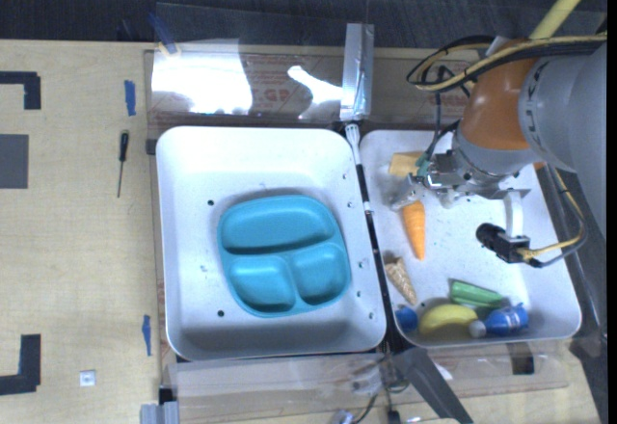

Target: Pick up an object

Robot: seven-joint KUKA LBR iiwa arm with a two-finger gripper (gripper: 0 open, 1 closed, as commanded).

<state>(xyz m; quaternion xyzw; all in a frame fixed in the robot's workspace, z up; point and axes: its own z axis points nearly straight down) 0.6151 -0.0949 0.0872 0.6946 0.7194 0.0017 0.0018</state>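
Big blue three-compartment plastic tray sits in the left white bin, and a thin black screwdriver lies on the wooden bench.

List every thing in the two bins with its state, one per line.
blue tray: flat in the left bin, compartments facing up.
carrot: lying in the right bin, just below the gripper.
yellow piece: lying beside the gripper.
banana: lying at the near wall.
green piece: lying behind the banana.

I am seeing the gripper hovering just above the carrot in the right bin.
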